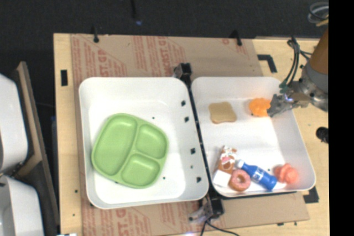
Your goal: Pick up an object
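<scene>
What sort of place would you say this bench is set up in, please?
Probably a robotics lab's grasping bench: two white bins on taped cardboard, toy food like a doughnut, and a gripper.

arm (315,72) at right, hand (276,105) lowered

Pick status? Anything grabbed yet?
Done: the gripper has reached the right bin, beside the orange object. In hand: nothing visibly between the fingers. Left: grasp and lift; the tan piece, blue bottle and donut all lie in the bin.
</scene>
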Tool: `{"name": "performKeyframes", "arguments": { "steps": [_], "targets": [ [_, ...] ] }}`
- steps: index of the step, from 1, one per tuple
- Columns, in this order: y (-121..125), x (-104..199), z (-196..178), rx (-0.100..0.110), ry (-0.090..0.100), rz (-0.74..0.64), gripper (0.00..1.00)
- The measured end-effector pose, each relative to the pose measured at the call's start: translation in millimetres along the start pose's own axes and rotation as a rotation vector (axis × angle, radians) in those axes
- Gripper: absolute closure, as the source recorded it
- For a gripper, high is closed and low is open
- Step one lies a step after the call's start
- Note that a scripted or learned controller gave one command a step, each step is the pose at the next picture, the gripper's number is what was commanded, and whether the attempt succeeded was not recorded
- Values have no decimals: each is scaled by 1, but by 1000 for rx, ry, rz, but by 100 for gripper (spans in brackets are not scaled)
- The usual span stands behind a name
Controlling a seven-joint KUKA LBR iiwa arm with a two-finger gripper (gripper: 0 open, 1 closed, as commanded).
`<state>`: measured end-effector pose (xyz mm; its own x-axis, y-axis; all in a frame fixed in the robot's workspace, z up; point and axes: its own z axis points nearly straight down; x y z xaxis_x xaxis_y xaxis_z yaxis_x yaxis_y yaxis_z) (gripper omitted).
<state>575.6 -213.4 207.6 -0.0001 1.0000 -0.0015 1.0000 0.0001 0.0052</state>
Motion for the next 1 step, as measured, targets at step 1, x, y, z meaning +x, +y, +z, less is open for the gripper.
{"name": "performKeyframes", "arguments": {
  "steps": [1],
  "targets": [
    [1,-1,-50,0,0,0,100]
  ]
}}
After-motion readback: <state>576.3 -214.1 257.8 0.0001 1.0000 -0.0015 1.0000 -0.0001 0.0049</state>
